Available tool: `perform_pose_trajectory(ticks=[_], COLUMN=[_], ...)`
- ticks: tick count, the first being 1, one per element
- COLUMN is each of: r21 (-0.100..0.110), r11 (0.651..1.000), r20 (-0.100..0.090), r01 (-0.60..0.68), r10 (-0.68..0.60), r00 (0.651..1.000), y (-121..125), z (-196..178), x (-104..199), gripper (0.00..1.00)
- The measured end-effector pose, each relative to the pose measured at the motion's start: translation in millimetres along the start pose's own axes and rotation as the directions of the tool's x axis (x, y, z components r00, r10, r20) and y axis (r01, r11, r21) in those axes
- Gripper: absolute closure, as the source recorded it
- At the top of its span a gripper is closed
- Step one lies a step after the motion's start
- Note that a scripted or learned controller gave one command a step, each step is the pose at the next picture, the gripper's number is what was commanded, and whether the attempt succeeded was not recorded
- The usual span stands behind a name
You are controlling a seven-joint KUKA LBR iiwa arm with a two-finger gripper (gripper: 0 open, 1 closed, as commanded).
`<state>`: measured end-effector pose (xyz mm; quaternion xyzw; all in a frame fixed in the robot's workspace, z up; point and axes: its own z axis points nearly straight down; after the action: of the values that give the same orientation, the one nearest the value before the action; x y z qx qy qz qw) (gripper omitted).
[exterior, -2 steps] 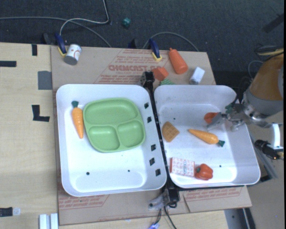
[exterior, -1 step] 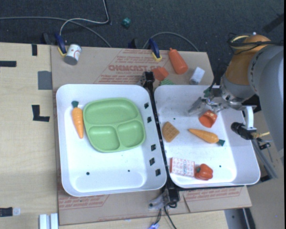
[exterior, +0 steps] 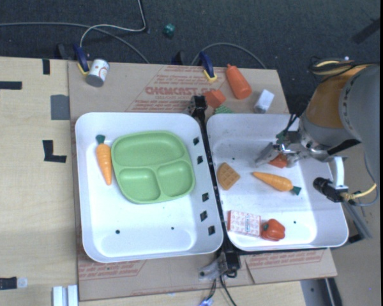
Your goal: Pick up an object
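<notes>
My gripper hangs low over the upper right part of the right bin, coming in from the right. A small red object lies directly beneath it, partly hidden by the gripper. Whether they touch is unclear. Just below lies an orange carrot with a green tip. A tan waffle piece sits to the left. Near the bin's front edge there is a red pepper next to a flat printed packet.
The left bin holds a green divided plate and a carrot beside it. Behind the bins on the cardboard are an orange bottle, a white cube, a small orange piece and a can.
</notes>
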<state>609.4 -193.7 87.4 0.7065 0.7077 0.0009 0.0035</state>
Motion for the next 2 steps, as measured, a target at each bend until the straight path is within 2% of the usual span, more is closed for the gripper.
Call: perform_pose_trajectory(ticks=[1,2], r21=[0.000,-0.002], r11=[1.000,1.000], r20=[0.000,0.000], r01=[-0.001,0.001], r10=[0.001,-0.001], r00=[1.000,1.000], y=[-44,26], z=[0,0], x=[25,-2], gripper=[0.00,0.00])
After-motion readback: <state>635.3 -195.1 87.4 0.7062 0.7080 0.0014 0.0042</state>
